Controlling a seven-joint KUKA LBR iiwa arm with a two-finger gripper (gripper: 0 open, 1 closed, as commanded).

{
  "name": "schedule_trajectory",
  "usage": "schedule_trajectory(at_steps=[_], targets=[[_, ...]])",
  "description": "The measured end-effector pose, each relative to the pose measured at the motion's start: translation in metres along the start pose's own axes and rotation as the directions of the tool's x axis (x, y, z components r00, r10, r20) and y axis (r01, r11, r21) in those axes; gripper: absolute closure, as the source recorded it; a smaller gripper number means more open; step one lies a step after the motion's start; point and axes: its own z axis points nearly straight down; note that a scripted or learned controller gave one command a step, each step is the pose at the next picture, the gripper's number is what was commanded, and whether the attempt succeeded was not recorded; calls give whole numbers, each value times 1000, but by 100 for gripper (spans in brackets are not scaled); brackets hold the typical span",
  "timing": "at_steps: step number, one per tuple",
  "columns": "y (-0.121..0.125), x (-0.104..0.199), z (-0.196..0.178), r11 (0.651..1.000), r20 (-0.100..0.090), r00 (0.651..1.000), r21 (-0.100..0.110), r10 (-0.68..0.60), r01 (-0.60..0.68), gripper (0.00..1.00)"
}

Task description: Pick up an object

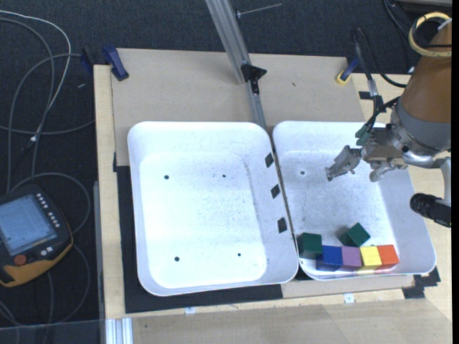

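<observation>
Several small blocks lie along the near edge of the right bin (pixel 315 192): a green block (pixel 310 244), a blue one (pixel 332 256), a purple one (pixel 351 256), a yellow one (pixel 370 256) and an orange one (pixel 387 254), with a second dark green block (pixel 356 233) just behind them. My gripper (pixel 356 165) hangs over the upper right part of that bin, well behind the blocks. Its two fingers (pixel 341 165) stand apart and nothing is between them.
The left bin (pixel 143 145) sits beside the right one, with black clips on the shared rim (pixel 275 190). A metal pole (pixel 229 31) slants in from the top. A teach pendant (pixel 29 228) and cables lie on the floor at left.
</observation>
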Motion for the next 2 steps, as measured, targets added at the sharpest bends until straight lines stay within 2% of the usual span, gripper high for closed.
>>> schedule_trajectory(at_steps=[1, 2], targets=[[13, -57, -25, 1000, 4, 1000, -4, 4, -4, 0], [9, -17, 40, 1000, -3, 1000, 8, -3, 3, 0]])
